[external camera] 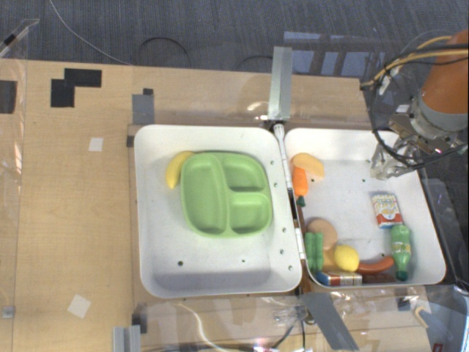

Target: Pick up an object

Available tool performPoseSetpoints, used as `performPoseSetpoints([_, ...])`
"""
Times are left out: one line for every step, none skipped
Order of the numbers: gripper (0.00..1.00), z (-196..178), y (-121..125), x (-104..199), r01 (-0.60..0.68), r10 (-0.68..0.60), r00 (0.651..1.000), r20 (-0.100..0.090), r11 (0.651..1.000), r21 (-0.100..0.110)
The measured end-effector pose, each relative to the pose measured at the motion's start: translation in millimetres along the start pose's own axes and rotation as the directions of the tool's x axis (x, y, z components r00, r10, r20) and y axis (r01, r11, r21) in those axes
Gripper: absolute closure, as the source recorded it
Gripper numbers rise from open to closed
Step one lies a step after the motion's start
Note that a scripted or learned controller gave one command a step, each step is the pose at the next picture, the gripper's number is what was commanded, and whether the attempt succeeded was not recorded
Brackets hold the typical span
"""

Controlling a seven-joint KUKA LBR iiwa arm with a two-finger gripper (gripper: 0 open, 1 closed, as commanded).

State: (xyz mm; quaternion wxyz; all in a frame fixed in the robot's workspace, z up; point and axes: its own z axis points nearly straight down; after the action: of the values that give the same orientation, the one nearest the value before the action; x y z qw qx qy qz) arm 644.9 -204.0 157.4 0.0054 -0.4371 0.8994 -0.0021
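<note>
My gripper (387,166) hangs over the far right part of the right bin (344,196), above bare bin floor, with nothing visibly held. The nearest object is a small red and white carton (385,210), just in front of it. A green bottle (400,244) lies beyond that near the bin's front right corner, beside a red sausage-shaped piece (377,265). A lemon (346,258), a tan round item (322,233) and a green piece (314,249) crowd the front left. An orange carrot (300,182) and a yellow-orange wedge (308,165) lie by the left wall.
The left bin (161,262) holds a green divided plate (226,193) with a banana (174,169) at its far left edge. A metal divider post (280,86) stands between the bins at the back. Cables (399,64) loop behind the arm's orange band (447,86).
</note>
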Motion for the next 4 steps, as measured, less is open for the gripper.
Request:
performPoseSetpoints([1.00,-5.8,-7.1,-6.1,0.485,-0.485,0.874,0.000,0.874,0.000])
performPoseSetpoints([1.00,-127.0,16.3,-70.4,0.396,-0.396,0.918,0.003,0.918,0.017])
performPoseSetpoints([1.00,-28.2,-11.4,-6.4,0.650,-0.650,0.760,0.002,0.760,-0.008])
performPoseSetpoints([1.00,-42.3,82.0,37.5,0.884,-0.884,0.468,0.002,0.468,-0.005])
